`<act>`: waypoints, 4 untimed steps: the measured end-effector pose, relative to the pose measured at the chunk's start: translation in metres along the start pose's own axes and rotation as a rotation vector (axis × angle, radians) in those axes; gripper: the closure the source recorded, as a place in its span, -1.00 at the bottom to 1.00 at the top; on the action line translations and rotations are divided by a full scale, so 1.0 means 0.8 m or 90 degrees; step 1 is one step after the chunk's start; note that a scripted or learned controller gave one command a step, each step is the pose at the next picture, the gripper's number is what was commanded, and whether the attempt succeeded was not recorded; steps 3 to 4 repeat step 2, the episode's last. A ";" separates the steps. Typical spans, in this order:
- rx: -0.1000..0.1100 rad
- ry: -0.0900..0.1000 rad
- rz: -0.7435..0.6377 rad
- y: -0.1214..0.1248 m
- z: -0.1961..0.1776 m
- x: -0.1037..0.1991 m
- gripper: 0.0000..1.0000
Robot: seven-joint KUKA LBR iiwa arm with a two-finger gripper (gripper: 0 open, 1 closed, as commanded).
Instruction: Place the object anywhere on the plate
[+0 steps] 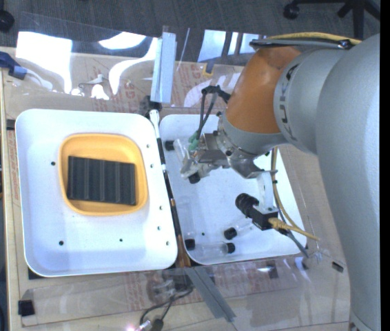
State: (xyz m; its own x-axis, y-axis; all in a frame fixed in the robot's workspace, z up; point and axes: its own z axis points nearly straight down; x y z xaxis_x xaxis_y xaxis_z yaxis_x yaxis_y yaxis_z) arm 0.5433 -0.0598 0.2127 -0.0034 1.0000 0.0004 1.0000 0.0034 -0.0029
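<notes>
The plate (102, 176), yellow with a dark ridged centre, lies in the left bin (40, 236), well left of the gripper (196, 163). The gripper hangs over the right bin (212, 216); its grip cannot be told.

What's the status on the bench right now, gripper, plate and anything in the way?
Gripper low over the right bin, grasp unclear. Yellow plate in the left bin, dark ridged insert on it. Arm covers much of the right bin.
</notes>
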 end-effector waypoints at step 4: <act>-0.001 0.000 -0.092 0.048 0.027 0.060 -1.00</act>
